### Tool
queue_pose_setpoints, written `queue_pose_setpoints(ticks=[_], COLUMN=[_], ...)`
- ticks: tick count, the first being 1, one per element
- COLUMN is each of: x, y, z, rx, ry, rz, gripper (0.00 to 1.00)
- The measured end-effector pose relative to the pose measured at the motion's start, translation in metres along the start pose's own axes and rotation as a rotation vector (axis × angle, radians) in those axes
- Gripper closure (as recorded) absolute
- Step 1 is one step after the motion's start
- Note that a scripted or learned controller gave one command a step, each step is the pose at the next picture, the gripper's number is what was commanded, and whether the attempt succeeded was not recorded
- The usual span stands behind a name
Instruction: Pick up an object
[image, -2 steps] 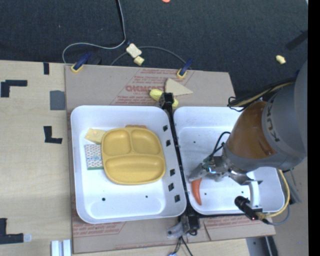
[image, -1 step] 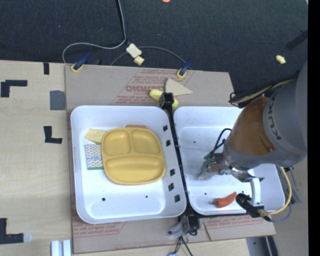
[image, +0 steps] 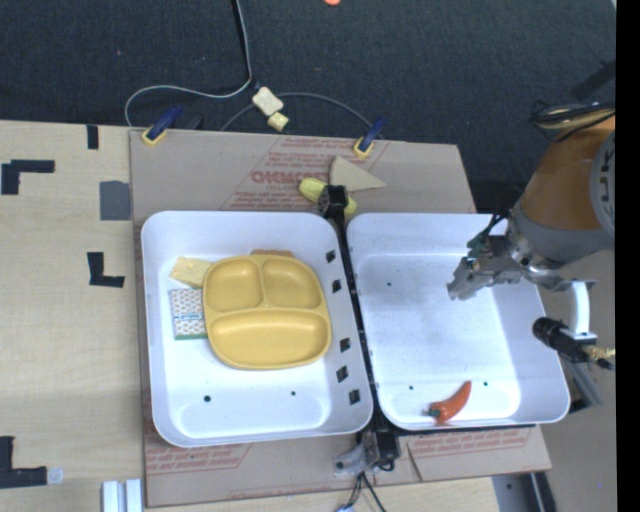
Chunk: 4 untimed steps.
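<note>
Two bins sit side by side. The right bin (image: 400, 250) holds one pepper (image: 452, 401) near its front edge. The gripper (image: 468, 281) hangs over that bin's right back part; its state cannot be told. The left bin (image: 160, 380) holds one tray (image: 267, 310) and two small items at its left edge.

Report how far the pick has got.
Done: the arm has reached in over the right bin, with the gripper above its upper right part. In hand: nothing visible between the gripper's tips. Left: the whole pick. The red chili pepper lies at the right bin's near edge, away from the gripper; the yellow divided plate sits in the left bin.
</note>
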<state>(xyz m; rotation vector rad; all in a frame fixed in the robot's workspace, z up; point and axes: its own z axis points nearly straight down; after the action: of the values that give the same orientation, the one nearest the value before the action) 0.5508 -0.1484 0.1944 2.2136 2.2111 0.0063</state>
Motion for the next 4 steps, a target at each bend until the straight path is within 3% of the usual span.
queue_pose_setpoints(ticks=[1,2,3,4], x=[0.076,0.072,0.015,-0.059], y=[-0.025,-0.024,0.037,-0.074], z=[0.01,0.01,0.053,0.055], rx=[0.015,0.014,0.012,0.02], ry=[0.009,0.007,0.004,0.006], rz=[-0.008,-0.002,0.0,0.009], gripper=[1.0,0.0,0.0,0.0])
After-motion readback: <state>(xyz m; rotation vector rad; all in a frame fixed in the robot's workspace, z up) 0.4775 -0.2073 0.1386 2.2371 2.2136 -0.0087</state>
